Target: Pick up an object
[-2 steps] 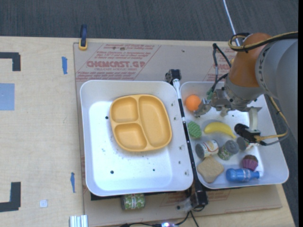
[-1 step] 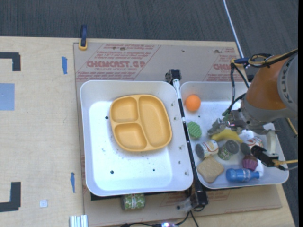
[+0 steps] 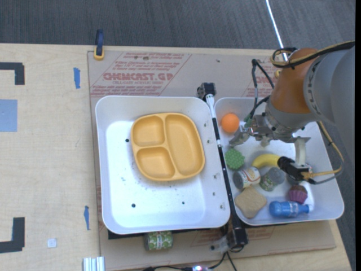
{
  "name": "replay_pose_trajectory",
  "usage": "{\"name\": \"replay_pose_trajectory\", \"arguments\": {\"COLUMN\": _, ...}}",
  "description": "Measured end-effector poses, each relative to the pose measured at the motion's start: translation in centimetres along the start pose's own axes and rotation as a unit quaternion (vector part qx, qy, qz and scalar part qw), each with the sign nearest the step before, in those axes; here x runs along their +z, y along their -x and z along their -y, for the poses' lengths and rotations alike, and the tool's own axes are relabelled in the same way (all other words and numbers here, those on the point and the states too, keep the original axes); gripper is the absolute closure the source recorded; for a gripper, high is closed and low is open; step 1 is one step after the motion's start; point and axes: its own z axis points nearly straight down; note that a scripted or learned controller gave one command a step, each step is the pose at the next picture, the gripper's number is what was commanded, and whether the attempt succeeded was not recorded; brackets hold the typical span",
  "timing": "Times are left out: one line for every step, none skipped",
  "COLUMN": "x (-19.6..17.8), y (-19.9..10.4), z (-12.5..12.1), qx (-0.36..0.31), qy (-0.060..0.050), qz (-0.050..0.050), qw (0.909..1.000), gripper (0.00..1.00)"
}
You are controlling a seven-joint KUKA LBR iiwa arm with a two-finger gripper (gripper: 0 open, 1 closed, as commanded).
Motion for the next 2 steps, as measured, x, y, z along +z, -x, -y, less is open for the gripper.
{"name": "replay_pose_trajectory", "arguments": {"x": 0.1, "y": 10.3, "z": -1.8, "qx": 0.001, "qy": -0.001, "qz": 0.002, "qw": 1.0000, "gripper": 0.00}}
{"name": "replay_pose_trajectory", "arguments": {"x": 0.0, "y": 1.4, "z": -2.2, "qx": 0.000, "qy": -0.002, "qz": -0.001, "qw": 1.0000, "gripper": 0.00}}
